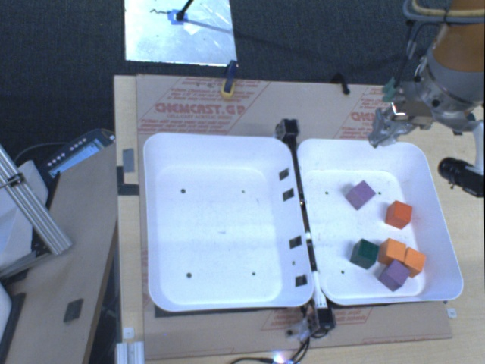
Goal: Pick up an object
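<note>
Several small blocks lie in the right bin. A light purple cube sits near its middle, with an orange cube to its right. Toward the front right corner, a dark green cube, two orange blocks and a purple block are clustered and touching. My gripper hangs above the bin's back rim, well behind the blocks and apart from all of them.
The left bin adjoins the right one along a central divider with black clips. A shiny metal sheet lies beyond the bench's back edge. A black part juts in at the right of the bin.
</note>
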Available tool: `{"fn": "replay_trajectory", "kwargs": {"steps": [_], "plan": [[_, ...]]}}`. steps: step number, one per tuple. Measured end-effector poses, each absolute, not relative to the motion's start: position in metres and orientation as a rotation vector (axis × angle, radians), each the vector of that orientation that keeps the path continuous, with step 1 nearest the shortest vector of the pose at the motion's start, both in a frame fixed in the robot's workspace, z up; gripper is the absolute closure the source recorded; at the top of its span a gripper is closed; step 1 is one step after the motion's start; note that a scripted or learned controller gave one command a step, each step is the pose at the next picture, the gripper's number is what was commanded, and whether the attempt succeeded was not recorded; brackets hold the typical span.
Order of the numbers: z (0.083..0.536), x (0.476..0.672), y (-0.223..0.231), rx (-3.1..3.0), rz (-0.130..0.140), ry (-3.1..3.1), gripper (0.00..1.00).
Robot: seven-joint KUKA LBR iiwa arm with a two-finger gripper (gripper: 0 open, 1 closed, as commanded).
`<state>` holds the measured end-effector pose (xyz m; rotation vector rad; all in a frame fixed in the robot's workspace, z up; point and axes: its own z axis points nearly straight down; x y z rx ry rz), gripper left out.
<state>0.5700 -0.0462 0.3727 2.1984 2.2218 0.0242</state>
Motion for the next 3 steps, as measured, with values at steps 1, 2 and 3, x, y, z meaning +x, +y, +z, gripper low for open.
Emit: {"fn": "replay_trajectory", "kwargs": {"steps": [1, 2, 3], "plan": [[0.285, 0.618, -0.024, 2.212, 0.001, 2.230, 1.00], [0.295, 0.671, -0.023, 2.209, 0.006, 2.225, 1.00], [0.259, 0.669, -0.014, 2.214, 0.000, 2.229, 1.00]]}}
